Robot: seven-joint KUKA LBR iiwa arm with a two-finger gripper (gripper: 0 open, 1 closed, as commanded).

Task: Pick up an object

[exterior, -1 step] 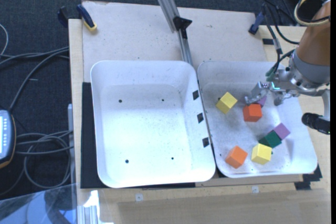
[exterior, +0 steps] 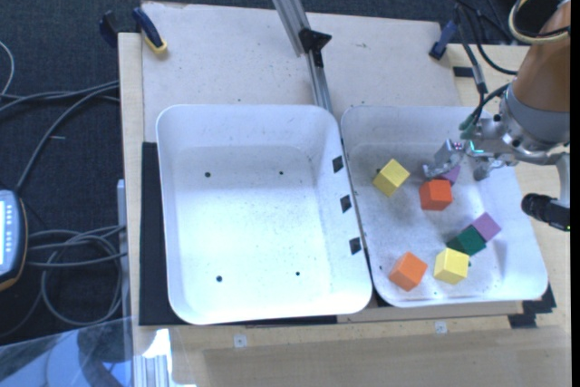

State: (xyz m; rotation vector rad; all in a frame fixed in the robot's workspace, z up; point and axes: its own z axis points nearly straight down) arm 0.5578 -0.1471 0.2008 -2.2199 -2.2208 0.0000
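Arm: reaches in from the right, jaws (exterior: 447, 164) low over the right bin (exterior: 535, 276) | Jaws: whether released or clenched cannot be told | Red cube (exterior: 436, 194): just below the jaws, resting in the right bin | Nearby: yellow cube (exterior: 391, 177), orange cube (exterior: 409, 270), green cube (exterior: 469, 241) | Left bin (exterior: 172, 140): on the counter (exterior: 227, 50) beside it

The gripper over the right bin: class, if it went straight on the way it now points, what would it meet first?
Probably the red cube. The gripper points down and leftward just above it, though depth is hard to judge from this slanted view.
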